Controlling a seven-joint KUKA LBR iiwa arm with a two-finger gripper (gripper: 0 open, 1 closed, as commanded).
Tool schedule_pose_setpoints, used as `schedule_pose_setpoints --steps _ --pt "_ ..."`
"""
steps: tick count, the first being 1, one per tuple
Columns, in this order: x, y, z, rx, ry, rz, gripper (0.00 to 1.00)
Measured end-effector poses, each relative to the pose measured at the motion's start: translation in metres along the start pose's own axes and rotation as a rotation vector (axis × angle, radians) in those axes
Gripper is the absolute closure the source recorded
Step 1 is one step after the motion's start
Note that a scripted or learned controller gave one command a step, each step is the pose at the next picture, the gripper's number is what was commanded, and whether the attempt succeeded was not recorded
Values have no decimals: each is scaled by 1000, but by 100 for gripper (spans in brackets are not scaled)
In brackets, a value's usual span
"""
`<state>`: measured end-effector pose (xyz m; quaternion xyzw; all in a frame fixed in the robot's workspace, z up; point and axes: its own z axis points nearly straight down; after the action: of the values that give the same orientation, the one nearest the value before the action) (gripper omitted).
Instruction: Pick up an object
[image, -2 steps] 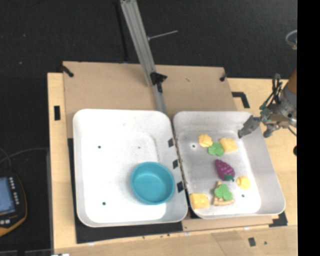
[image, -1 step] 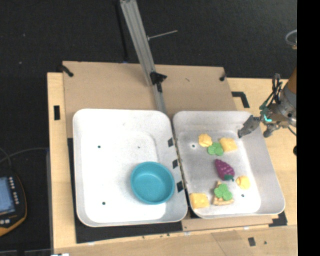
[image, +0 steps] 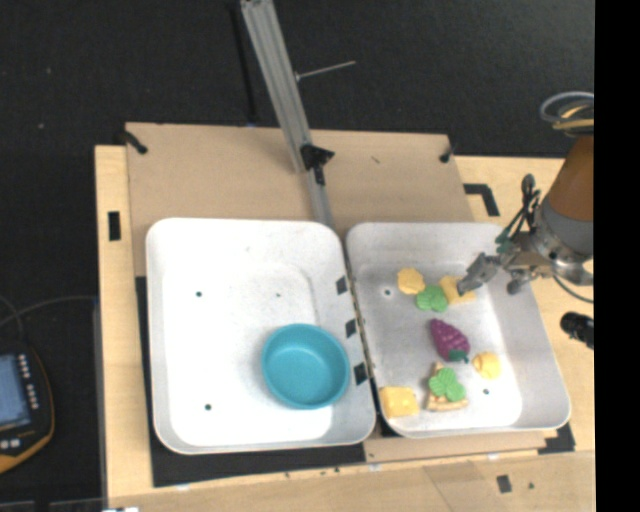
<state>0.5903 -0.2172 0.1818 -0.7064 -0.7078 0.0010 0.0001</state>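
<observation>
Pincer (image: 478, 274) at mid-right of frame, low over right bin (image: 520, 400), tips at a yellow piece (image: 458, 291); can't tell if it's clenched or grasping. Green piece (image: 432, 299) touches that yellow one; purple toy (image: 449, 339) just below. Blue bowl (image: 305, 365) in left bin (image: 200, 260), lower centre.

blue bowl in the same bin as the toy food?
No: the blue bowl sits in the left bin, while the purple grapes and the other toy food pieces lie in the right bin.
</observation>
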Motion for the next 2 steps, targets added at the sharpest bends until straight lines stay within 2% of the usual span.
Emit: schedule_pose_setpoints --steps 2 --pt "-1 -3 83 1 -1 3 0"
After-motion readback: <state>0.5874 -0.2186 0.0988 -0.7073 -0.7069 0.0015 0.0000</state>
